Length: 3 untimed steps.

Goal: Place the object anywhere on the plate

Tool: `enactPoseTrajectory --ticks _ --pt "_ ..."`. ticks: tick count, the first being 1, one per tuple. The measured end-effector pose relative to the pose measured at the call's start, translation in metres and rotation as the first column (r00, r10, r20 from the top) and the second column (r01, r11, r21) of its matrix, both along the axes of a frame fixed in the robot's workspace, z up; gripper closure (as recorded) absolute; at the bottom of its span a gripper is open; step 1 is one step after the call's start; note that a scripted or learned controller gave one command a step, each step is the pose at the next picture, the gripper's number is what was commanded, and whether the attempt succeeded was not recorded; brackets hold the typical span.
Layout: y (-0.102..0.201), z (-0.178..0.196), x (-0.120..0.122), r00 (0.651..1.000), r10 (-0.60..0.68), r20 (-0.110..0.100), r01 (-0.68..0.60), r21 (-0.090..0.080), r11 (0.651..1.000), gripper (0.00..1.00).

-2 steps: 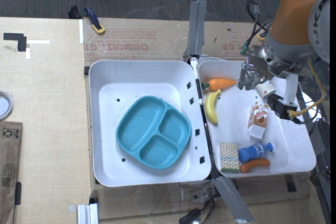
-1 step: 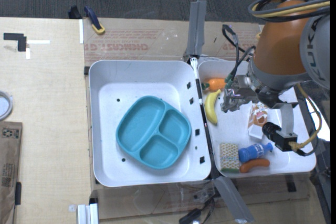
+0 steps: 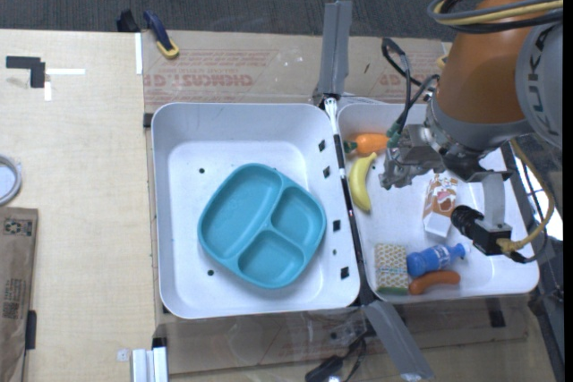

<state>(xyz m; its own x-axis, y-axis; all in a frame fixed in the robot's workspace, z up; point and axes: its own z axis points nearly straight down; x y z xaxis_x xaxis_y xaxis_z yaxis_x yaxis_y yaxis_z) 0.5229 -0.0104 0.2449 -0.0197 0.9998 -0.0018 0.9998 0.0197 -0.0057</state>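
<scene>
A blue divided plate (image 3: 261, 225) lies in the left bin (image 3: 170, 192). The right bin (image 3: 501, 282) holds a yellow banana (image 3: 360, 182), an orange carrot-like piece (image 3: 368, 142), a small white and orange carton (image 3: 440, 205), a blue bottle (image 3: 434, 258), a sausage (image 3: 434, 282) and a patterned cracker block (image 3: 389, 266). My gripper (image 3: 400, 167) hangs over the right bin's upper part, just right of the banana and carrot. Whether anything sits between its fingers cannot be made out.
A grey divider post (image 3: 336, 49) stands at the back between the bins. Black cables (image 3: 407, 80) loop off the wrist. A blue and yellow clamp (image 3: 159, 35) lies on the bench behind the left bin. A tape roll (image 3: 7, 182) sits at the far left.
</scene>
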Motion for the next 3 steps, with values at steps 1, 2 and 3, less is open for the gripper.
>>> enactPoseTrajectory --ticks 1,2,3 --pt "0.026 0.08 0.037 0.998 0.058 0.005 -0.058 0.0 0.998 1.0" --pt "0.046 -0.007 -0.026 0.998 0.055 0.001 -0.055 0.001 0.998 1.0" --pt "0.134 -0.037 -0.046 0.999 0.048 0.001 -0.048 0.0 0.999 1.0"
